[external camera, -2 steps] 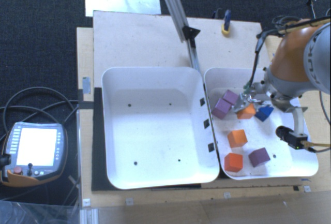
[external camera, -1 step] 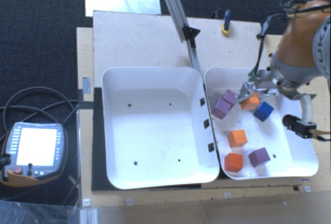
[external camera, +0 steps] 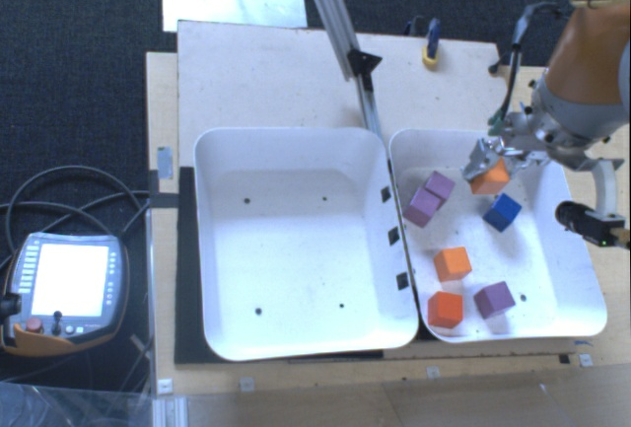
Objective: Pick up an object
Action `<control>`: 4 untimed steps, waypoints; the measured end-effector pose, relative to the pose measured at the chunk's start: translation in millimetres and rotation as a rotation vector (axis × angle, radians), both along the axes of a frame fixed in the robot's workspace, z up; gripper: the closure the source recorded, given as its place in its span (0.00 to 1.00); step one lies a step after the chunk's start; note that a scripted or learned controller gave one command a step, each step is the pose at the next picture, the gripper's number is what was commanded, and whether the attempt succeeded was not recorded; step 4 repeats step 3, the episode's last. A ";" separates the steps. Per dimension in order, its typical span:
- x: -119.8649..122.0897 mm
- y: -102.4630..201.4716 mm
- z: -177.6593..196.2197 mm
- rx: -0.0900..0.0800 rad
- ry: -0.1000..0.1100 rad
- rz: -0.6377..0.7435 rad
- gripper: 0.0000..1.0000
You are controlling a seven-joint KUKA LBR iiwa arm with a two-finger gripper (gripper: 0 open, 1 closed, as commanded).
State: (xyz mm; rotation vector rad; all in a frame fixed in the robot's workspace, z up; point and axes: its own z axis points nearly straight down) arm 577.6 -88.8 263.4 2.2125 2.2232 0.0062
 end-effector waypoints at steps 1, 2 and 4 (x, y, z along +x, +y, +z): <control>6.0 54.0 -13.5 0.003 0.007 0.005 1.00; 20.2 105.2 -28.6 0.003 0.006 0.005 1.00; 41.0 154.8 -37.8 0.003 0.005 0.006 1.00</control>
